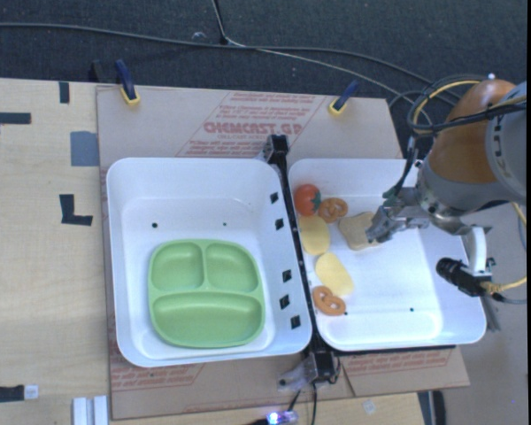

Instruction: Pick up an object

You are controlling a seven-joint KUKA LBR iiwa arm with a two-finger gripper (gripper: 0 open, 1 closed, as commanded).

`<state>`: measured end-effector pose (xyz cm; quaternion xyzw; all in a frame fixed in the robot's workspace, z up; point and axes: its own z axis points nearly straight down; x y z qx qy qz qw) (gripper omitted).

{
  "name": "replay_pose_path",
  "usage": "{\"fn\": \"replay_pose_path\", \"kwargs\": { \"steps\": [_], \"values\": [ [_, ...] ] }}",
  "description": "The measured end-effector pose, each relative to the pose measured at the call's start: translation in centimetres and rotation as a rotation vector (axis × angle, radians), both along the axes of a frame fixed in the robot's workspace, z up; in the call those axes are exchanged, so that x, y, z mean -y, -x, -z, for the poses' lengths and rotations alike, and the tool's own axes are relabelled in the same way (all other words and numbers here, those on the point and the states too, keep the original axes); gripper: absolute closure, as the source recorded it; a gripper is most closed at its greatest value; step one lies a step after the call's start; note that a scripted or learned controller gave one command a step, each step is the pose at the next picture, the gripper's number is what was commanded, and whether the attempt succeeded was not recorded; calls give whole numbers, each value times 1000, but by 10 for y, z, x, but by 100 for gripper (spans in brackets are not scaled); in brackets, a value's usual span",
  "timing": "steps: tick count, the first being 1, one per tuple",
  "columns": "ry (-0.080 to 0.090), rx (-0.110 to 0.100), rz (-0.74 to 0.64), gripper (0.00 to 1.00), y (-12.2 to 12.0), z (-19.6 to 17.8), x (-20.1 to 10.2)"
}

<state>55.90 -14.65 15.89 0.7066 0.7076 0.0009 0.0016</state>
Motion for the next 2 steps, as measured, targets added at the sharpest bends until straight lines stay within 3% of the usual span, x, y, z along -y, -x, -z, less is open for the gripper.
{"fn": "replay_pose_path", "kwargs": {
  "steps": [1, 2],
  "values": [
    [1, 2, 0, 100, -1, -64, 2],
    [0, 0, 0, 100, -2, -102, 2]
  ]
}}
